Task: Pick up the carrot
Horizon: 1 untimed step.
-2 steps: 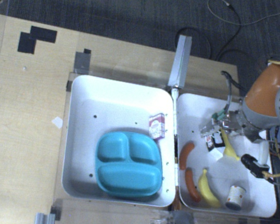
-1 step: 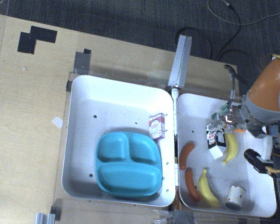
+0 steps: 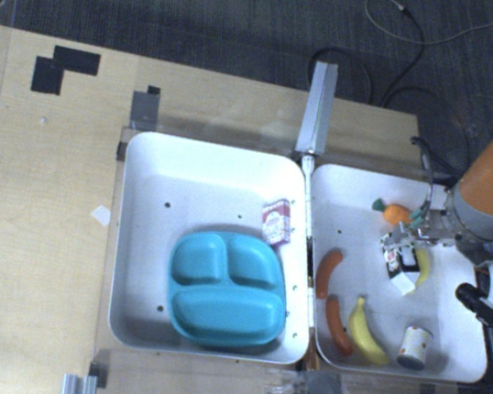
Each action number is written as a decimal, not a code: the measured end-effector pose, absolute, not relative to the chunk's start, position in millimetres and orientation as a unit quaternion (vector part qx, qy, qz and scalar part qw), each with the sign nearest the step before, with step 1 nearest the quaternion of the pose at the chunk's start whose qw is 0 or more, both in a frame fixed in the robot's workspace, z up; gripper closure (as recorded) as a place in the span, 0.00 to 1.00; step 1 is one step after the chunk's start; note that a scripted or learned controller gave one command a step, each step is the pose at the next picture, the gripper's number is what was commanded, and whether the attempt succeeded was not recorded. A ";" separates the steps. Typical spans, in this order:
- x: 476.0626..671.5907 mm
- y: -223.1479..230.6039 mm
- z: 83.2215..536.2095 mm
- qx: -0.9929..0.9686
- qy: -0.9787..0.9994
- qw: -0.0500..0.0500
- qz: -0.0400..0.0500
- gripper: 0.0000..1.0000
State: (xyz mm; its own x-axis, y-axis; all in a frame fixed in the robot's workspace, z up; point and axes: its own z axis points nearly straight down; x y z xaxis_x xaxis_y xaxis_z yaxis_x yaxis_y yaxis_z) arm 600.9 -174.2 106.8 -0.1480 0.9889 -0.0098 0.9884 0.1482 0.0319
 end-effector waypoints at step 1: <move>614.3 -108.7 189.1 0.621 0.784 0.003 0.002 1.00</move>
State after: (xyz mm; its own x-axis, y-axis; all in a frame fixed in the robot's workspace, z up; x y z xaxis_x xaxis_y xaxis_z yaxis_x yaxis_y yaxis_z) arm 614.3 -108.7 189.1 -0.2295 0.9733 -0.0025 0.9733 0.2295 0.0079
